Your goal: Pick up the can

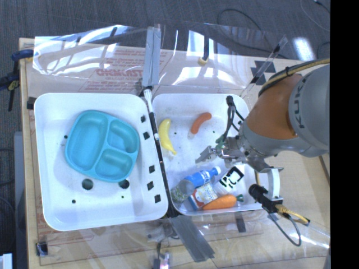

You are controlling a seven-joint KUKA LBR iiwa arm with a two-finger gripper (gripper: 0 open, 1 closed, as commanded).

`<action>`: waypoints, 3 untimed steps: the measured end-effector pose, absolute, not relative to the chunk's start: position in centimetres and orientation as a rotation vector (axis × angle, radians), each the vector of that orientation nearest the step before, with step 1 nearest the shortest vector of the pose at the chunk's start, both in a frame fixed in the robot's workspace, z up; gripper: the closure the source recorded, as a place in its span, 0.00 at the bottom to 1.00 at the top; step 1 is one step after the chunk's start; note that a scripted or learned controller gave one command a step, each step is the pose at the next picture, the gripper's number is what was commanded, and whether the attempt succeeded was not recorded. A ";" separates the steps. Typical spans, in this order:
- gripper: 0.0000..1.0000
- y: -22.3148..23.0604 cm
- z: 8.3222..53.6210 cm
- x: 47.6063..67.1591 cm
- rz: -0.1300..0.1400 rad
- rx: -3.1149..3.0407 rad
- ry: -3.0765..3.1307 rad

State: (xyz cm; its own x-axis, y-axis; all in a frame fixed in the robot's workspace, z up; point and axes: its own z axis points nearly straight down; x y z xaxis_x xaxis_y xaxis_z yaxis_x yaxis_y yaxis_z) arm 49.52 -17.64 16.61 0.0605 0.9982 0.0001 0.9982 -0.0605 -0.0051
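Below: wooden bench (291, 167), two white bins (47, 150).

Can (182, 191) half under bottle (202, 177) — arm (291, 116) cut off at right edge.

- The right white bin (185, 102) is crowded along its near edge — a blue plastic bottle (202, 177), a silvery can (180, 191) lying just beside it, a small labelled packet (206, 195) and an orange carrot (220, 202) lie packed together, touching or nearly so.
- The grey arm with its orange band (280, 114) covers that bin's right side; its gripper (216, 152) hangs just above the bottle.
- A yellow banana (166, 135) lies by the left wall, an orange sausage-shaped toy (200, 123) near the far edge — bare floor between them.
- In the left white bin (45, 150), a turquoise divided plate (102, 145) fills the middle; its margins stay free.
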 end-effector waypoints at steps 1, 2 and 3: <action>0.00 -19.1 12.7 56.7 0.005 -2.320 -2.114; 0.00 -20.3 15.8 60.0 0.002 -2.375 -2.053; 0.00 -20.0 13.6 59.1 0.004 -2.367 -2.063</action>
State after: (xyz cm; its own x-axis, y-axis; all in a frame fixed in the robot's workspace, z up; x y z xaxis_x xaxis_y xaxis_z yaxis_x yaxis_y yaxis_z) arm 59.06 -20.03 13.57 0.1365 0.9906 -0.0003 0.9906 -0.1365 -0.0032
